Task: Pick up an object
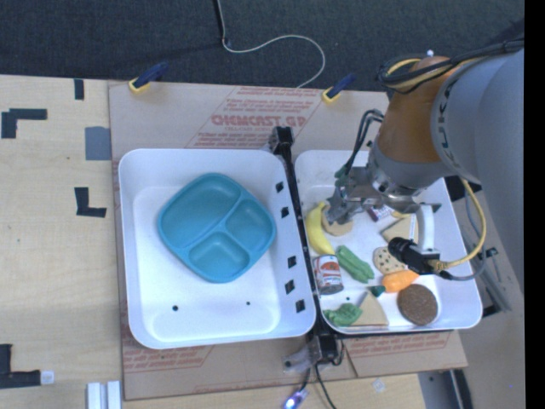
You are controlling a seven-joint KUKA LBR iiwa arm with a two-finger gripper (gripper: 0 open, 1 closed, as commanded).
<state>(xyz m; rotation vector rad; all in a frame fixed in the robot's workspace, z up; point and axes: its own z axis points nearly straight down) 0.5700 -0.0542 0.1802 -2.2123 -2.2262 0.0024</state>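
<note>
The gripper (341,214) was lowered into the right bin (460,318) over a small tan object (339,226) beside the banana (318,231). Finger state: cannot tell. No lift had occurred; pickup remained outstanding.

You see a blue divided plate (216,227) lying in the left white bin (140,254); both bins rest on a cardboard sheet (247,118) held by two blue-yellow clamps (146,77); a thin white cable (272,45) curls over the dark floor behind.
</note>
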